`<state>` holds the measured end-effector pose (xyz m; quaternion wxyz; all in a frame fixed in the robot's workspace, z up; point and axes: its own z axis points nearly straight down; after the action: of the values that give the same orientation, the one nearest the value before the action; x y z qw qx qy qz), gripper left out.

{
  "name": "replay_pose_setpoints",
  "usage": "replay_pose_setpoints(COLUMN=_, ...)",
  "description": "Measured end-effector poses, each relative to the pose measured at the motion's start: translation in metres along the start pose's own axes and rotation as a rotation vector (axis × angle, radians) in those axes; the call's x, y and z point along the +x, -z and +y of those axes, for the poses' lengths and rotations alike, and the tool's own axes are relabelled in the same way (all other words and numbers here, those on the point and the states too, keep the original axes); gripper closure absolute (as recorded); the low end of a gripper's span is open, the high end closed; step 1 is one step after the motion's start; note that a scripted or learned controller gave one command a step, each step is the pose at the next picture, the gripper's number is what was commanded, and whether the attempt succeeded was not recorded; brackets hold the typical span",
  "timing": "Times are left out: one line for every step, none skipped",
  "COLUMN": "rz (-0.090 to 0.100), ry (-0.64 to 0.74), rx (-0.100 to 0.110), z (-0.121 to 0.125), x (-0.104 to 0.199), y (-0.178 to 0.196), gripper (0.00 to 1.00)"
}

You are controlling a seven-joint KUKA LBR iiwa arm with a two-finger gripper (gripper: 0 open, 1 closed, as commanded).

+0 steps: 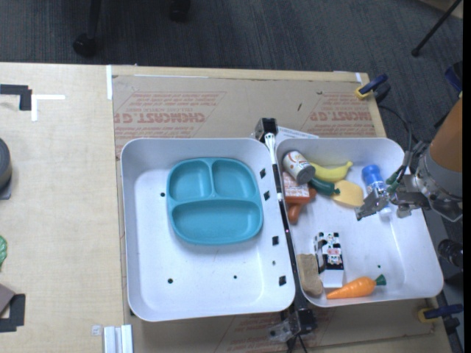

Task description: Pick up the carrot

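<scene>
The orange carrot (pixel 353 287) with a green top lies along the front wall of the right bin (pixel 412 263), its green end pointing right. My gripper (pixel 382 211) hangs over the right side of that bin, well behind the carrot and apart from it. Its fingers stand open with nothing between them. A blue bottle (pixel 372 175) lies just behind the gripper.
The right bin also holds a banana (pixel 331 171), a can (pixel 298 165), a yellow piece (pixel 348 193), a red box (pixel 296 193), a black and white box (pixel 329 251) and a tan piece (pixel 309 274) next to the carrot. A teal divided plate (pixel 215 201) sits in the left bin (pixel 140 271).
</scene>
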<state>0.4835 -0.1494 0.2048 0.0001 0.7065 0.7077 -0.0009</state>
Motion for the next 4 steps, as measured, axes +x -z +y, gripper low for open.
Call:
replay_pose_setpoints(rz=0.002, ry=-0.062, rx=0.002, z=-0.005, x=0.069, y=-0.014, gripper=0.0)
replay_pose_setpoints(rz=0.001, ry=-0.114, rx=-0.002, z=-0.004, x=0.076, y=-0.013, gripper=0.0)
replay_pose_setpoints(rz=0.0, ry=-0.098, rx=-0.002, z=-0.004, x=0.152, y=0.005, gripper=0.0)
replay_pose_setpoints(rz=-0.001, ry=-0.298, rx=0.005, z=-0.006, x=0.225, y=-0.015, gripper=0.0)
